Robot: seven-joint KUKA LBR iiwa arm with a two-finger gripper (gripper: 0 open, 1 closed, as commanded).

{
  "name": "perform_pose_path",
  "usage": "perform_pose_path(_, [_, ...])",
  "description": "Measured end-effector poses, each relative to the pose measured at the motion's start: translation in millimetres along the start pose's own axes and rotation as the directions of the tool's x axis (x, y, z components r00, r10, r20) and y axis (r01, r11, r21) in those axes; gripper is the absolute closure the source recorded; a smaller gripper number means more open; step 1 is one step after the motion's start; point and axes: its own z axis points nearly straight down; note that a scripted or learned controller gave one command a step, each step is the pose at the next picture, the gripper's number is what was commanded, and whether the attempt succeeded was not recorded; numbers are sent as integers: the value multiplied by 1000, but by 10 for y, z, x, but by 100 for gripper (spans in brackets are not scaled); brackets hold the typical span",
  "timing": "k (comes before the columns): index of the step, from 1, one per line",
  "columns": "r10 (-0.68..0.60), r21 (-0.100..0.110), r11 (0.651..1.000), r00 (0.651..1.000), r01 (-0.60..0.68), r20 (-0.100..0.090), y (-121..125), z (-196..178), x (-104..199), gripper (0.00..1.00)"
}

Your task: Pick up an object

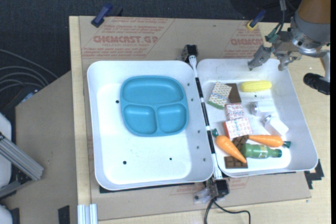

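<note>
Hand (271,60) open, nothing held, hovering at top edge of right bin (300,113). Corn cob (255,86) lies just below it w/ carrots, bottle, boxes. Blue tray (154,105) in left bin.

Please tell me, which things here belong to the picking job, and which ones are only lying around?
Belong to the job:
- gripper, above the right bin's far edge
- right bin, holding the candidates: corn cob, two carrots, green bottle, small boxes

Only lying around:
- left bin
- blue divided plate
- blue clamps on the board's far corners
</note>
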Motion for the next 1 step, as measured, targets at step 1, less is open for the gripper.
perform_pose_path(1, [0, 2, 1000, 1000, 0, 0, 173, 1207, -168, 0])
